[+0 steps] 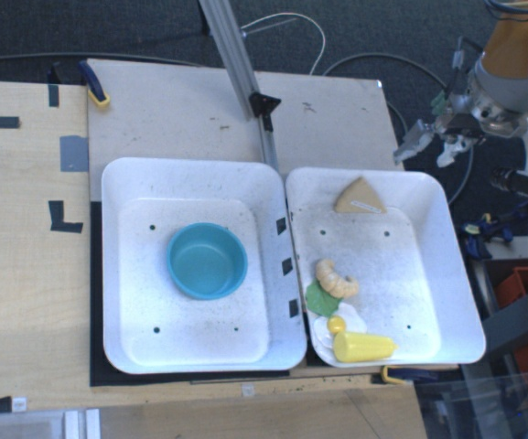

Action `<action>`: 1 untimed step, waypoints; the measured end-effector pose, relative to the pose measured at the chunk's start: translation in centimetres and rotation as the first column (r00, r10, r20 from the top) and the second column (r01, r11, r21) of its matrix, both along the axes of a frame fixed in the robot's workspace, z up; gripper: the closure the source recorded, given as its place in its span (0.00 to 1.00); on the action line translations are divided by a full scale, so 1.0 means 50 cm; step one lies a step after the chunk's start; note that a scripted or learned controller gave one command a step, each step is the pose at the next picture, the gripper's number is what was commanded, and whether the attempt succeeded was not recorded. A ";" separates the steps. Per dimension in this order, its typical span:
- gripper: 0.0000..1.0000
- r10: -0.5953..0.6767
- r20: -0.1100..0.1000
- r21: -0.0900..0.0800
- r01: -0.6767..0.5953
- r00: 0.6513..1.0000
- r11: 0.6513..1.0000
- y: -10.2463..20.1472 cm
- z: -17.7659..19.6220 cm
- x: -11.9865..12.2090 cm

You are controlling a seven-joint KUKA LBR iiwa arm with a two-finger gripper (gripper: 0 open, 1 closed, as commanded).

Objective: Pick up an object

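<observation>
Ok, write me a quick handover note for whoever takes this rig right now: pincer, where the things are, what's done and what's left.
Pincer: open, holding nothing, hanging off the bench past the right bin's far right corner.
Left bin: a blue bowl, upright near the middle.
Right bin: a tan wedge near the far wall; a beige curled piece next to a green leaf-like piece; a yellow bottle-shaped toy lying on a white disc at the near wall.
Done: nothing picked up yet.
Left: bring the arm over a bin, go down, close on one object and lift it.
</observation>
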State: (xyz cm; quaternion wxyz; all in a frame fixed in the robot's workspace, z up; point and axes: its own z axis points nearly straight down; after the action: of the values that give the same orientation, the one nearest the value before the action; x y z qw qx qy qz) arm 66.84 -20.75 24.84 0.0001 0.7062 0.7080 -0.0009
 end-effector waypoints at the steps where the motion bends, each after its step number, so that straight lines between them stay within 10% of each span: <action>1: 0.00 0.000 -0.001 0.000 0.000 1.000 1.000 0.000 0.000 0.000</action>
State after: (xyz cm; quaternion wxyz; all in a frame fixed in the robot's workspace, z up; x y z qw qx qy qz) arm 66.83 -20.76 24.84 0.0000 0.7063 0.7079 -0.0012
